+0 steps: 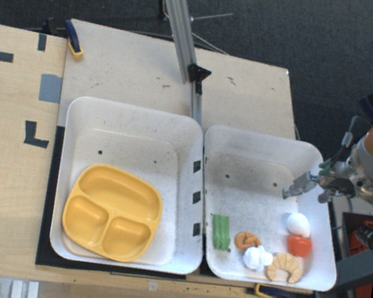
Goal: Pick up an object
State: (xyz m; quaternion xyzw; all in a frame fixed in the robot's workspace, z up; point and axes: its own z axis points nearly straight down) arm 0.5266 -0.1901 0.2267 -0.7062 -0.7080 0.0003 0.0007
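Observation:
Several small toy foods lie at the near end of the right bin: a white egg, a red piece, a tan croissant, a white lump, a small brown pretzel and a green strip. My gripper hangs over the bin's right side, just above and beyond the egg. It is open, and nothing sits between its fingers. The grey arm with its orange band comes in from the right edge.
A yellow divided plate lies in the left bin. A slanted metal pole rises behind the bins, ending at the divider between them. A blue and yellow clamp sits at the bench's far left corner.

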